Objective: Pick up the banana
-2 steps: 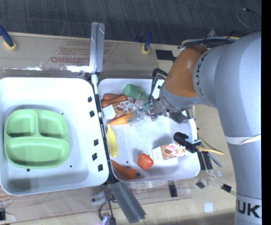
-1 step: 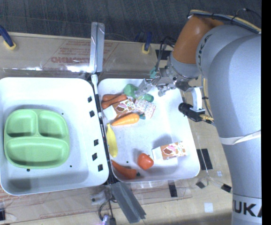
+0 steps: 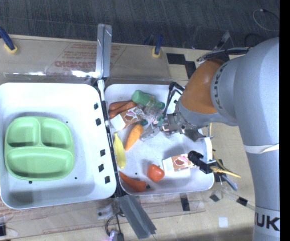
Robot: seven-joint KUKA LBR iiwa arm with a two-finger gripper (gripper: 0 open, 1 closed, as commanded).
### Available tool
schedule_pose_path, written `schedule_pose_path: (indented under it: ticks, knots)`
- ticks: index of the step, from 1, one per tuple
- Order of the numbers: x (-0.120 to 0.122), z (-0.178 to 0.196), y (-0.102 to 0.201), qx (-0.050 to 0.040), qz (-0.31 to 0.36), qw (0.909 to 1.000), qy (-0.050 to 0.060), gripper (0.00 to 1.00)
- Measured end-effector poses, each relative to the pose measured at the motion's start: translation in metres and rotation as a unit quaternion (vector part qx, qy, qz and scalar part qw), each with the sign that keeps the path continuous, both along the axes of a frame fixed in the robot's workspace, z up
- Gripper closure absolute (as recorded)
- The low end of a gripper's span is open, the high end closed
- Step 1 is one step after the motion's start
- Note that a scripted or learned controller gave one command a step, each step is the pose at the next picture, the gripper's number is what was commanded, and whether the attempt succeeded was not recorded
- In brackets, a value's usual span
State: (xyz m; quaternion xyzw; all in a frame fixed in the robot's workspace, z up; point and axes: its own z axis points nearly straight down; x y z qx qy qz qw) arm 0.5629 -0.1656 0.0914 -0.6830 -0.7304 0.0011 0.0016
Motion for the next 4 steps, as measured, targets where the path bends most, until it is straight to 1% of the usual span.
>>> schedule_pose_path:
  ticks: [1,2,3,4]
  knots:
    - [-0.087,0.0,0.059,0.0005,-0.024,0.9997,0.0,0.0]
    - [-0.055,0.037,0.052,0.0003,0.034,0.9994,0.0,0.0]
    - [-0.085,0.1,0.132,-0.0005,-0.101,0.9949,-0.001,0.0]
    - [-0.084,0.109,0.132,-0.0002,-0.099,0.9951,0.0,1.0]
